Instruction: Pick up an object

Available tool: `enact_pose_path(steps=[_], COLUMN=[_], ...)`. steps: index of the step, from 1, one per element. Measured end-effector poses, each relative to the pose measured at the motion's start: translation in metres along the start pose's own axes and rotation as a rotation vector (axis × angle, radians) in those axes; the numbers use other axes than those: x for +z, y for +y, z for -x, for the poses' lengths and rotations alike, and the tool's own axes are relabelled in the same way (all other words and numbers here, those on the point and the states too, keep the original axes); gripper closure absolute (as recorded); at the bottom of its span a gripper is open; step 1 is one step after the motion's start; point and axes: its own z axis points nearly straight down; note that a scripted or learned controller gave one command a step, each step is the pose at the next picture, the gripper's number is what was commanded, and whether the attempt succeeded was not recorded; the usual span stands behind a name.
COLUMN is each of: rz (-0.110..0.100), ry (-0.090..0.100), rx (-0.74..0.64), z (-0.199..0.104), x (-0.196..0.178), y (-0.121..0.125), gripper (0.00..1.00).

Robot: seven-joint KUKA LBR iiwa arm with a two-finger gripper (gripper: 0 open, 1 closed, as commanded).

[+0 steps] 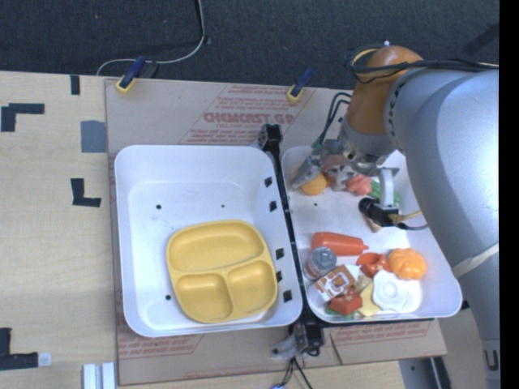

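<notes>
Your hand sits low in the right bin at upper right of frame, over a small orange piece. The arm covers that bin's far corner, and you cannot tell the hand's state.

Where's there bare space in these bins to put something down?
The left bin has bare floor above and left of the yellow divided plate. In the right bin, a small patch lies between the gripper and the carrot. Its lower end is crowded with toy food.

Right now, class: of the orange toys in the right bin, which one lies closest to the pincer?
The small round yellow-orange piece at the bin's far end, right beside the pincer. The carrot and pumpkin lie nearer the camera.
</notes>
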Motion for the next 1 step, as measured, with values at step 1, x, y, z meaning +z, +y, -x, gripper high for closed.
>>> enact_pose_path(steps=[1], rz=[0.000], ry=[-0.001], rx=[0.000], z=[-0.0001], x=[0.0000], y=[0.0000], gripper=[0.00])
